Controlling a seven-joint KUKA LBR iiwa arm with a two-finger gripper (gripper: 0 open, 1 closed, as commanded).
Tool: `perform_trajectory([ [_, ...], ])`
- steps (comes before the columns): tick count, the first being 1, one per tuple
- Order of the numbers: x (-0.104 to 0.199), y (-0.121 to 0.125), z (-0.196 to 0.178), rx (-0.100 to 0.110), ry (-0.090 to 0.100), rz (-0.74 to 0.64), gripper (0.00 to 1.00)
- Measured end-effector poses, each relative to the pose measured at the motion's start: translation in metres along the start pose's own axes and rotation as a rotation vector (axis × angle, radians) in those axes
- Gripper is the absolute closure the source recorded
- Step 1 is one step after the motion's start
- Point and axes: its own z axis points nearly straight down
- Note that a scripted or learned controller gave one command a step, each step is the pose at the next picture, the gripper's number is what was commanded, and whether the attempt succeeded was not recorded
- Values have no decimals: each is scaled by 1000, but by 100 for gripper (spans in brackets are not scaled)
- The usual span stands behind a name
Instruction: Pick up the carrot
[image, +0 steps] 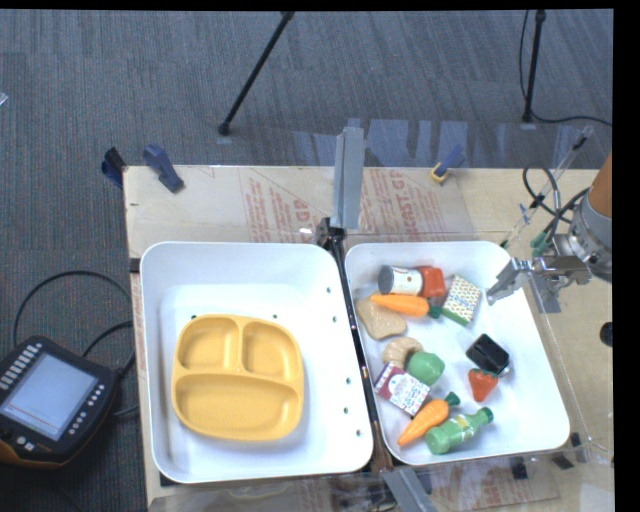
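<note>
The claw (528, 280) hung open over the right bin's (548, 372) right rim, gripping nothing. Two carrots lay in that bin: one (400, 305) near the top, beside a can (413, 281) and a bread slice (380, 321); another (425, 421) near the bottom edge, touching a green bottle (460, 431). Both looked like light, stiff, smooth plastic toys, likely slippery. A grip across the thick orange middle seemed safest.

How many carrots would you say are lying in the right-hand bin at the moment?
2: one carrot near the bin's upper middle, another carrot at its lower edge beside the green bottle.
</note>
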Motion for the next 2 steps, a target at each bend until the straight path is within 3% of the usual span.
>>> perform_trajectory([
  [1,75,24,81,9,3,-5,0],
  [2,43,7,61,-1,-1,149,0],
])
